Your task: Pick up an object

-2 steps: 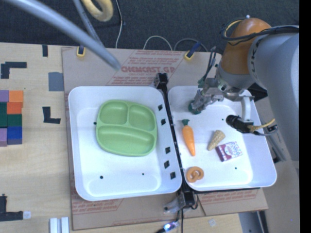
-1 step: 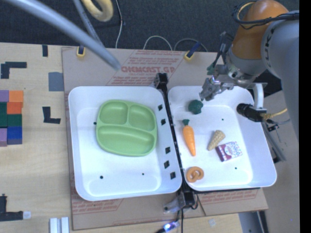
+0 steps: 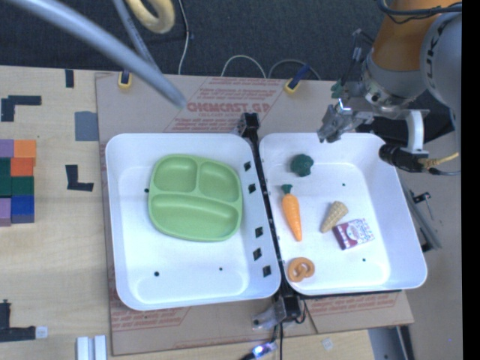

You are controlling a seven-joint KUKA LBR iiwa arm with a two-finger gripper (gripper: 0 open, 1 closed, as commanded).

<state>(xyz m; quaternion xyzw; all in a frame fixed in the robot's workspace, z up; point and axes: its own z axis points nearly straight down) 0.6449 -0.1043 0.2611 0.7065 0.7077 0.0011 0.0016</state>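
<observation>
The right bin (image 3: 390,201) holds a dark green broccoli piece (image 3: 301,164), an orange carrot (image 3: 291,213), a tan cone (image 3: 334,216), a maroon and white packet (image 3: 353,233) and a brown pretzel (image 3: 301,269). My gripper (image 3: 331,130) hangs over the bin's back rim, right of and behind the broccoli, with nothing visible between its fingers. From this angle I cannot make out how the fingers stand.
A green divided plate (image 3: 196,197) lies in the left bin (image 3: 127,201). A black divider (image 3: 257,201) runs between the bins. Coloured blocks (image 3: 16,182) sit at the far left of the bench. Cables (image 3: 247,66) trail behind the bins.
</observation>
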